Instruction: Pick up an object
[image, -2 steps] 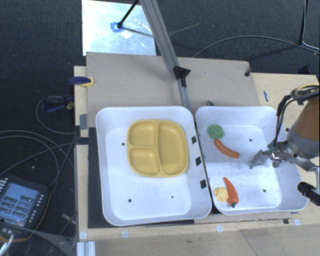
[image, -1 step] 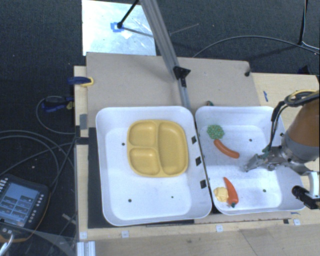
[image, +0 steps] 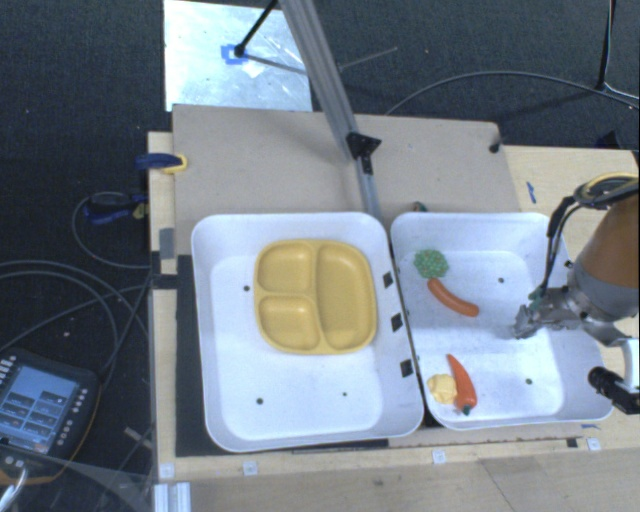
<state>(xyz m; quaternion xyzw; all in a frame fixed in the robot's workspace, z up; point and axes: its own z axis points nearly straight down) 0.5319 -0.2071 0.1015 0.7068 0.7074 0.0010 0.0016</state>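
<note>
Found the grey two-finger gripper (image: 527, 322) down low inside the right shallow white bin (image: 500, 240), towards its right side, below the arm's orange band (image: 608, 255). Could not tell whether open or closed, and saw nothing held in it. Counted four small things in that same bin, all apart from the gripper. Spotted a green, bumpy, broccoli-like toy (image: 431, 263) near the upper left of the bin floor. Just below it, noted a slim orange-red sausage-shaped piece (image: 453, 298), lying at a slant, its right end nearest the gripper but well short of touching. Further down, near the front left corner, caught an orange carrot-shaped toy with a dark green tip (image: 461, 383), pointing up and down the bin, and pressed against its left side a small pale-yellow lump (image: 440, 386), too small to name. Over in the left shallow white bin (image: 300, 400), saw a yellow plastic plate with three compartments (image: 315, 297) sitting flat in the upper middle.
</note>
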